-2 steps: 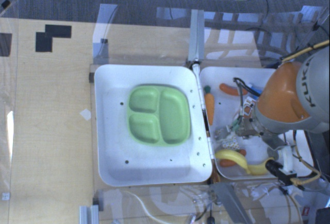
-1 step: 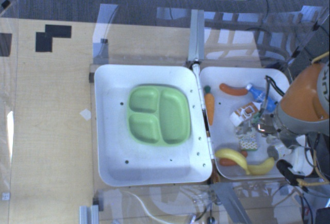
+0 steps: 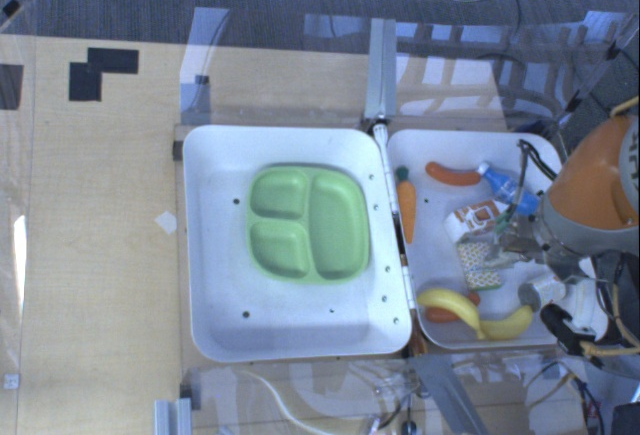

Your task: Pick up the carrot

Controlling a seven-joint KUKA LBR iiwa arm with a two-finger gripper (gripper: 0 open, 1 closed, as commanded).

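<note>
The carrot (image 3: 406,208), orange with a green top, lies upright along the left wall of the right bin (image 3: 437,149). My gripper (image 3: 508,245) hangs low over the middle of that bin, well to the right of the carrot and apart from it. It is just above a small patterned packet (image 3: 480,264). The arm's orange band (image 3: 598,185) covers the bin's right edge.
Also in the right bin are a red sausage (image 3: 453,174), a blue bottle (image 3: 497,183), a small box (image 3: 477,217) and a yellow banana (image 3: 478,314) at the front. The left bin (image 3: 210,223) holds a green divided plate (image 3: 306,223).
</note>
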